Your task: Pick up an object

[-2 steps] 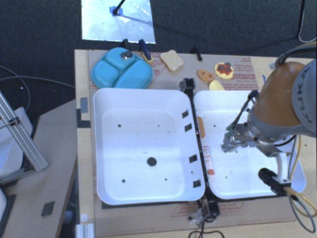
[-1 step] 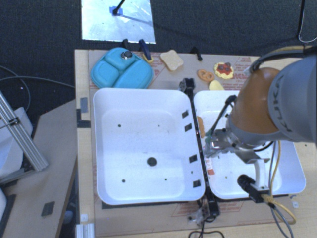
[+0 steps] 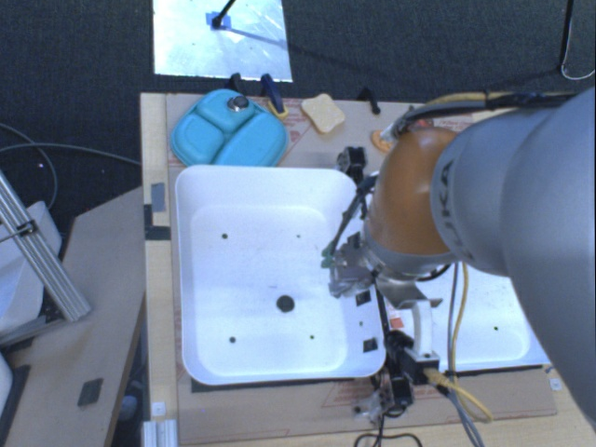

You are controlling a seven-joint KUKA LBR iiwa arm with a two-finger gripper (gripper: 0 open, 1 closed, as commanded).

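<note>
Camera view: the grey arm (image 3: 521,184) with its orange band (image 3: 410,198) is seen reaching in from the right, and the claw (image 3: 346,273) is placed low over the right side of the left bin (image 3: 200,250), close to that bin's right wall. The claw is blurred and partly covered by the wrist and cables, so whether it is released or clenched cannot be told. Nothing is seen gripped in it, and contact with the bin floor cannot be confirmed. A small dark round object (image 3: 285,303) is seen lying on the floor of the left bin, somewhat below the centre. It is located to the left of the claw and a little nearer the front edge, near but apart from it, untouched. A few tiny dark dots are scattered on the bin floor around it. The right bin (image 3: 494,338) is largely covered by the arm; part of its floor and front rim is visible. Behind the bins, on the bench (image 3: 158,277), a blue divided plate (image 3: 229,130) is set just beside the left bin's back rim, and a tan sponge-like piece (image 3: 323,113) is seen to its right. A shiny sheet (image 3: 219,26) is laid on the dark floor beyond the bench.
</note>
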